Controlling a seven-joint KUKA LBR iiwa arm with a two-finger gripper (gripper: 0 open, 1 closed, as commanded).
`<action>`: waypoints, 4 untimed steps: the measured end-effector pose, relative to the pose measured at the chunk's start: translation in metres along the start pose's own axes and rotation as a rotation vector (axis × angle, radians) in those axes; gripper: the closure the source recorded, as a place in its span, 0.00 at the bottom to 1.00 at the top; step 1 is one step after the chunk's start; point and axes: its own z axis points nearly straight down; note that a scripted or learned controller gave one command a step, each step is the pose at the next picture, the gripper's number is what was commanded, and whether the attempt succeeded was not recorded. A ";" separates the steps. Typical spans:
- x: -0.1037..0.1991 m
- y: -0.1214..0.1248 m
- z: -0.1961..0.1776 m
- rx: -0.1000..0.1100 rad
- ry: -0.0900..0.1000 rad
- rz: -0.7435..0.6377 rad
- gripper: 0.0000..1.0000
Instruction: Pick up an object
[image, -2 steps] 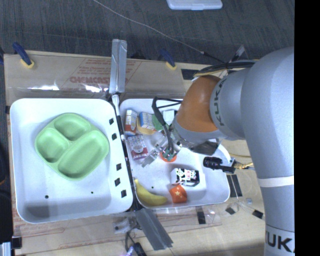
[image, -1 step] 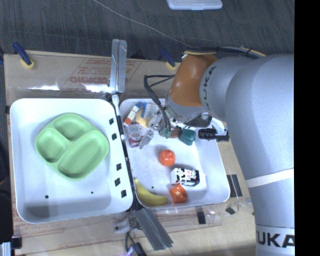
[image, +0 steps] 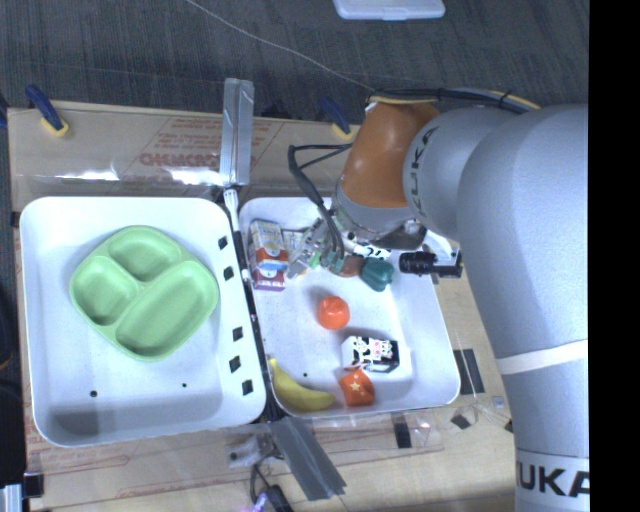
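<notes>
Orange-banded arm's end effector (image: 335, 250), aperture cannot be told, sits amid crowded carton (image: 267, 256) and teal object (image: 377, 272); likely risk: nudging neighbours, missed grasp.

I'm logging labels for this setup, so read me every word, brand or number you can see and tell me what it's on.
"UKA": end of the maker's name on the arm's base, cut by the picture's edge.
Red print on the cardboard sheet behind the bins: too blurred to read.
Print on the small carton in the right bin: too small to read.
</notes>
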 end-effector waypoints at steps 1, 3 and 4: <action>0.001 0.000 0.000 0.001 0.004 -0.002 0.00; -0.016 0.003 0.012 0.007 0.010 0.212 0.00; 0.035 -0.045 0.011 -0.001 0.001 0.319 0.00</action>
